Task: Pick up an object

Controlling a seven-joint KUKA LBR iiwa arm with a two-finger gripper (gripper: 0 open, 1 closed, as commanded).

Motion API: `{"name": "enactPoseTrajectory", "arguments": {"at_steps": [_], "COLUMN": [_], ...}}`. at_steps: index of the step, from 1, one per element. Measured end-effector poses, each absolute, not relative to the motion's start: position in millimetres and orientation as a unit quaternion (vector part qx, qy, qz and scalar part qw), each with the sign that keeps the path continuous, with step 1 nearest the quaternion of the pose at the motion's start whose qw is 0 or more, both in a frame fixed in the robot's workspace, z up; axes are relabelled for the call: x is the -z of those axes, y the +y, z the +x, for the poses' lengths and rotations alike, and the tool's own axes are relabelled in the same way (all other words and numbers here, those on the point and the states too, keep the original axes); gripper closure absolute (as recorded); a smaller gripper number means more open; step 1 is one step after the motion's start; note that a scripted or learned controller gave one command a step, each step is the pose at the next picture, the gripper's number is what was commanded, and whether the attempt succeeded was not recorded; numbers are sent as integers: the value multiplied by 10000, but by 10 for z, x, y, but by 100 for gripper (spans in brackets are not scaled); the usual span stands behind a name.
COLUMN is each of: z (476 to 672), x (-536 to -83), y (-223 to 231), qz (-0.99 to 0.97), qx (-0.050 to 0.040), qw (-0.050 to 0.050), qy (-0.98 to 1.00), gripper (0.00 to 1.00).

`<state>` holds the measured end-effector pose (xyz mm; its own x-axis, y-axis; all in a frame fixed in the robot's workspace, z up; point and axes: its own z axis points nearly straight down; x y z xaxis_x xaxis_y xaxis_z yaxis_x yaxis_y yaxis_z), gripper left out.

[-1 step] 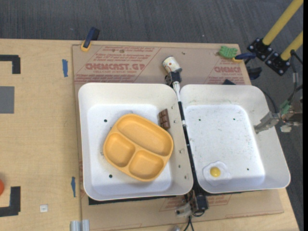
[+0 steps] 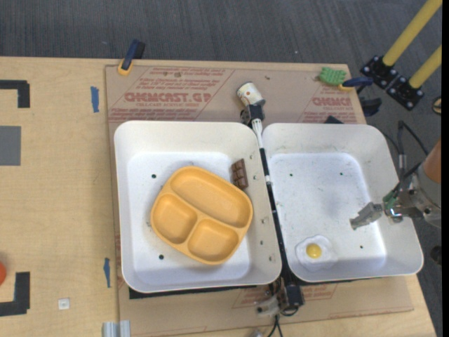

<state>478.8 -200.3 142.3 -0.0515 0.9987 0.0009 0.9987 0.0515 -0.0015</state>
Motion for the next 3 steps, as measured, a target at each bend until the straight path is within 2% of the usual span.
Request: {"name": "enactPoseTrajectory", "arguments": {"at_steps": [1,2,3], "z": [4803,4797,5025], "x": [-1530,-1726,-1759], "y": [-2007,-2240,-2238], "qz": [-6886,-6308,-4805], "qx": [6,1,2], "qw": [-15,-16,-22], "qy": [-7252,-7759,-8770], "gripper": [100,100,100]}}
